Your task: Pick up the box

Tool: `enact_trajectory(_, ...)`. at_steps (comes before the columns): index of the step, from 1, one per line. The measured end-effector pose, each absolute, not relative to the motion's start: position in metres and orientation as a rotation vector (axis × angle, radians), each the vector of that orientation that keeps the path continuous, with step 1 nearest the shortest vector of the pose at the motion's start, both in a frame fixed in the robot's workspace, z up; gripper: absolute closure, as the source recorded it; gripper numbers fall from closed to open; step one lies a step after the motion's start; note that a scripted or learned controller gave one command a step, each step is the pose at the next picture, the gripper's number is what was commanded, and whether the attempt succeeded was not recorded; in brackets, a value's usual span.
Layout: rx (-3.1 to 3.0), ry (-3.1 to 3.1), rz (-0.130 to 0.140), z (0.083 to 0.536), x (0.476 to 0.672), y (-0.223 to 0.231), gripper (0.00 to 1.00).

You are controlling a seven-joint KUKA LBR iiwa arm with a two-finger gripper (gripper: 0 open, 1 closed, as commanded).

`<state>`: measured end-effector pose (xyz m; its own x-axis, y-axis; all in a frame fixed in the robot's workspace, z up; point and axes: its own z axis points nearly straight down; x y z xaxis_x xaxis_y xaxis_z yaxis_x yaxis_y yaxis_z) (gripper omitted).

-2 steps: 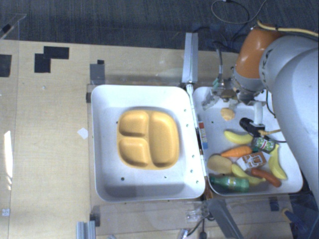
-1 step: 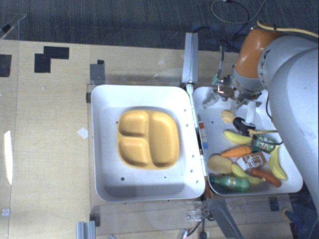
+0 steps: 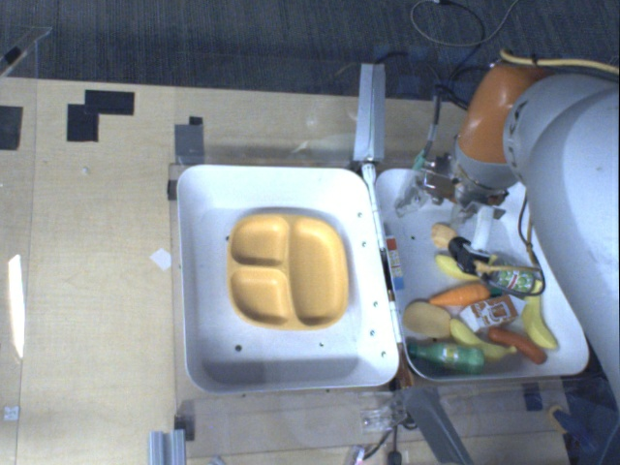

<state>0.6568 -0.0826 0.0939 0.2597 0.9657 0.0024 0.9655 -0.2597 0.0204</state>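
Reaching in from 3 o'clock, my grey arm (image 3: 572, 211) covers the right side of the scene, its orange band (image 3: 489, 114) up near 1 o'clock above the wrist. My gripper (image 3: 441, 190) hangs over the upper part of the right bin (image 3: 397, 197), close to that bin's far left corner, and nothing sits between its tips; whether it is spread or closed I cannot tell from this angle. The box (image 3: 491, 310), a small reddish-brown carton with a white label, lies toward 5 o'clock from my gripper, well apart from it, in the lower half of the same bin. It is crowded: an orange carrot (image 3: 463, 294) lies just at its 10 o'clock, a dark green bottle (image 3: 511, 280) at its 12 o'clock, a yellow banana (image 3: 539, 325) at its 3 o'clock, and a red-orange pepper-like piece (image 3: 518, 345) at its 5 o'clock. A tan potato (image 3: 427, 319) sits at the box's 9 o'clock, and a green bottle-shaped item (image 3: 448, 356) lies along the bin's near edge at 7 o'clock. The left bin (image 3: 199, 260) holds 1 yellow tray (image 3: 289, 268) with 3 compartments, resting around its middle. Both bins stand side by side on the pale wooden bench (image 3: 87, 289).
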Motion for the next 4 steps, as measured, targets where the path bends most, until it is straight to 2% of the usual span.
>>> enact_trajectory(1, 2.536, 1.828, 0.024, 0.094, 0.630, -0.086, 0.00)
enact_trajectory(2, 2.575, 1.772, 0.027, 0.094, 0.591, -0.086, 0.00)
enact_trajectory(3, 2.611, 1.723, 0.021, 0.094, 0.608, -0.084, 0.00)
enact_trajectory(4, 2.678, 1.614, 0.030, 0.094, 0.603, -0.083, 0.00)
